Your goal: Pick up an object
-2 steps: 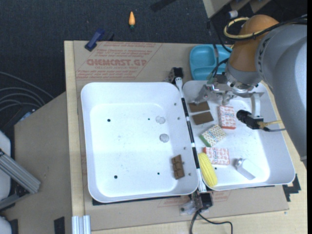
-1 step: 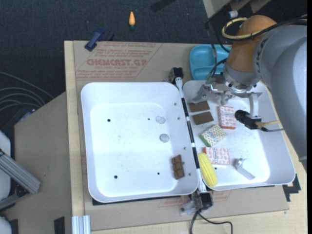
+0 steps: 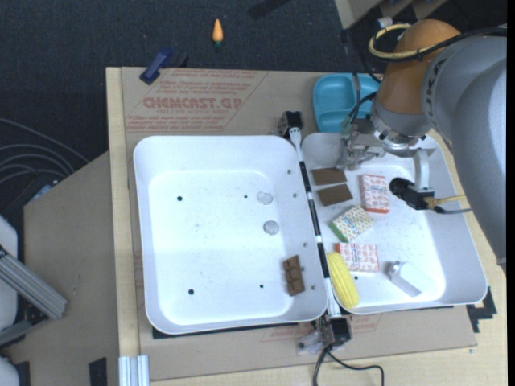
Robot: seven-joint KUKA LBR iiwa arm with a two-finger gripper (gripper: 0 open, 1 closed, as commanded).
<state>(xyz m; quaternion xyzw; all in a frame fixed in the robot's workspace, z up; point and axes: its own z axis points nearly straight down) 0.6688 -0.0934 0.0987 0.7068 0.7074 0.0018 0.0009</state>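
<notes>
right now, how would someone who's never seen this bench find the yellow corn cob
Start at the right-hand shallow white bin, the one under the grey arm. Follow its left wall, beside the black divider between the bins, down to the near corner: the yellow corn cob lies there lengthwise. It is the only plain yellow, long, bumpy thing; the red-and-white patterned packet next to it is flat and square.

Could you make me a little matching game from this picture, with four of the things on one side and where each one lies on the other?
Things:
1. yellow corn cob
2. brown chocolate bar
3. turquoise bowl
4. orange carrot

Places:
A. on the dark floor beyond the bench
B. left bin, near corner
C. right bin, along its left wall
D. on the bench behind the right bin

Pairs: 1-C, 2-B, 3-D, 4-A
</notes>
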